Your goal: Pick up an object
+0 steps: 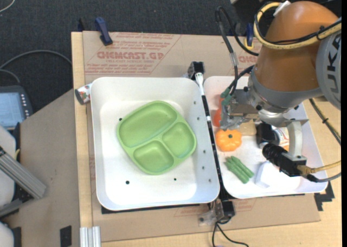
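Brown cardboard covers the desk [130, 50] under two shallow white bins. In the right-hand white bin [312, 183] a small orange toy pumpkin [229, 140] sits just nearer than the jaws [234, 114], touching or almost touching them. A ridged green pod [239, 169] lies nearer still, long axis slanting near-right. Whether the jaws are parted, I cannot tell.

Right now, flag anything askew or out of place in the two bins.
Nothing looks spilled or damaged. The green divided plate lies at a slant in the left bin; the orange pumpkin and green piece lie loose in the right bin.
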You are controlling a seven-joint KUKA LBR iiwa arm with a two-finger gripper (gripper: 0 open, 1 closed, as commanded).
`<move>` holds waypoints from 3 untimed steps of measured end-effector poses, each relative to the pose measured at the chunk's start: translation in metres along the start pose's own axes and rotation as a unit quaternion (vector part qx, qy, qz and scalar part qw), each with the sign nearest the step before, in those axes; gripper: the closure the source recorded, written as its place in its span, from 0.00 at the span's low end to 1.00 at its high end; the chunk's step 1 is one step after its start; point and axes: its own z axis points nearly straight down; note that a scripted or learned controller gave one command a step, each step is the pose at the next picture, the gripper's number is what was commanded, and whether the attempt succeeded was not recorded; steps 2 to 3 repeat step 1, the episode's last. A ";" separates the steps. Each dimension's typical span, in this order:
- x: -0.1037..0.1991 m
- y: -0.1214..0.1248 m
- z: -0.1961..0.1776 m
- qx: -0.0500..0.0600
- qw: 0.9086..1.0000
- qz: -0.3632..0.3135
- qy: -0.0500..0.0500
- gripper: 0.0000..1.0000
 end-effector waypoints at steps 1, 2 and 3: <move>-0.005 0.116 0.100 0.001 1.000 0.004 -0.002 1.00; -0.005 0.116 0.100 0.001 1.000 0.004 -0.002 1.00; -0.005 0.116 0.100 0.001 1.000 0.004 -0.002 1.00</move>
